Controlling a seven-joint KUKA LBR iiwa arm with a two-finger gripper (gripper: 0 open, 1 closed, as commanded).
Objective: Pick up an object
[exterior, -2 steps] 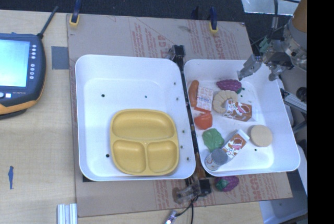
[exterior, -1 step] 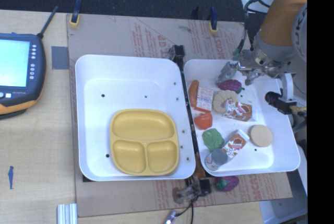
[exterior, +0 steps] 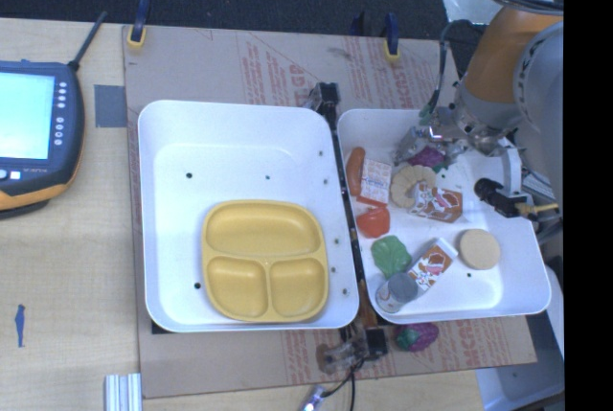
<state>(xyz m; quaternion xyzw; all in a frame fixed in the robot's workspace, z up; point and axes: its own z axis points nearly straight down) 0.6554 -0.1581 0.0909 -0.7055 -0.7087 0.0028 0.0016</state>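
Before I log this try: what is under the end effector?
A purple item in the right bin, beside a tan cookie. The end effector covers part of the purple item, so what it is stays unclear.

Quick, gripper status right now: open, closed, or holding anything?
Gripper: down at the far end of the right bin, over the purple item; open or closed cannot be told, no hold confirmed.
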